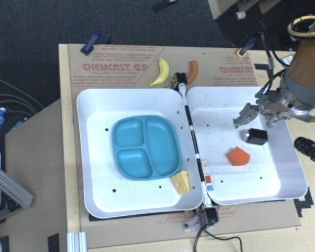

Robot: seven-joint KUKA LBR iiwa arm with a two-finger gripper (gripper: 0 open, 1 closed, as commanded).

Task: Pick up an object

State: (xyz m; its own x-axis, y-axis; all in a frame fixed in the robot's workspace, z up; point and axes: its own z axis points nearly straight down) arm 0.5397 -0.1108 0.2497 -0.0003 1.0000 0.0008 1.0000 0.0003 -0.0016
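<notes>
My gripper (257, 118) hangs over the right bin (220, 104), near its back right part, and is open with nothing between its fingers. One finger (242, 116) points left; the other sits by the wrist. A small black block (256, 136) lies on the bin floor just below and in front of the gripper, apart from it. An orange wedge (238, 156) rests a little further forward and to the left. In the left bin (94, 109) lie a blue divided plate (146, 147) and a yellow cheese-like piece (181, 182).
A banana (160, 72) and an orange carrot-like piece (192, 71) lie on the cardboard bench behind the bins. A black divider strip (191, 135) runs between the bins. The arm's orange band (308, 70) rises at the right edge.
</notes>
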